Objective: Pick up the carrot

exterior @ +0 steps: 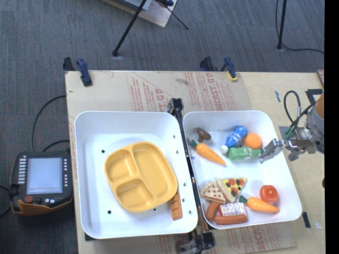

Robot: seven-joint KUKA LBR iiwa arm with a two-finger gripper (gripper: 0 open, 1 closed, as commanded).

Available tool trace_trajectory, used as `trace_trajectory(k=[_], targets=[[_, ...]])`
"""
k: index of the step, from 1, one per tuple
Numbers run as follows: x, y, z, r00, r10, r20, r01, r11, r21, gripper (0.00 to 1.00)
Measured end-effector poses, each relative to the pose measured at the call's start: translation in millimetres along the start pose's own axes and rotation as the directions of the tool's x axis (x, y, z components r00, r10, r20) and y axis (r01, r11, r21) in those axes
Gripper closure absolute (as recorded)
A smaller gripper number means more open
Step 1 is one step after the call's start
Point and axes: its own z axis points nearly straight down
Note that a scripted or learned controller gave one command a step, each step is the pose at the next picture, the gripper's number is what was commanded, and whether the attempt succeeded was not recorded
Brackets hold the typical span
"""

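Yellow tray [140, 176], pizza slice [233, 186], perhaps sandwich [213, 192]

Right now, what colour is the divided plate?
Yellow plate, seen in the camera view, left bin.

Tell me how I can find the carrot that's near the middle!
Look in the right bin, along its left wall. The carrot lies there slanted, green top toward a brown mushroom. A second carrot sits by the bin's front right corner, beside a red tomato; yours is the one near the mushroom.
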Motion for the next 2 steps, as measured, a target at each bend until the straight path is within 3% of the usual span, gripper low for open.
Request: trace_trajectory(k=[1,2], targets=[[67.4,11.9,66.1,0.997,0.081,-0.001,-0.081,0.997,0.004,0.0],[91.3,98.4,155.6,0.784,0.62,-0.002,-0.62,0.784,-0.011,0.0]])
